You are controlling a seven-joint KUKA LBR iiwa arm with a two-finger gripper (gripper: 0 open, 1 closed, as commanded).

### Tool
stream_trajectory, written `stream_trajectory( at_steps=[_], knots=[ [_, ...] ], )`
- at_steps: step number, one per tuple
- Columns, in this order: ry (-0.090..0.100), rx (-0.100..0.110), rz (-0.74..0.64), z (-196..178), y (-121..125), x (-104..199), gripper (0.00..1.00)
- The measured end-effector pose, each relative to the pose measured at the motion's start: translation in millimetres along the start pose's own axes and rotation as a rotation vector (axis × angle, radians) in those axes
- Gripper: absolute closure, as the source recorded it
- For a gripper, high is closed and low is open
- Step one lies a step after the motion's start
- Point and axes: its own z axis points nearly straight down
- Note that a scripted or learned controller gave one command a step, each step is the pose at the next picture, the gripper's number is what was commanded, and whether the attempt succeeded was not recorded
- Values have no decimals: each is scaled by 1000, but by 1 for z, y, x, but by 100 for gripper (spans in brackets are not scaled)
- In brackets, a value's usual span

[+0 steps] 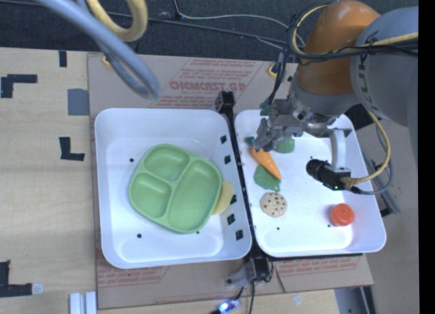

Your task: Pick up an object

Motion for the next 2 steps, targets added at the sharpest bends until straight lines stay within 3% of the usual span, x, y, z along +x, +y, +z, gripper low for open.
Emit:
stream_trajectory(
  at_steps=[2],
  knots=[
    [0, 0, -1, 20, -30, 102, 100]
  ],
)
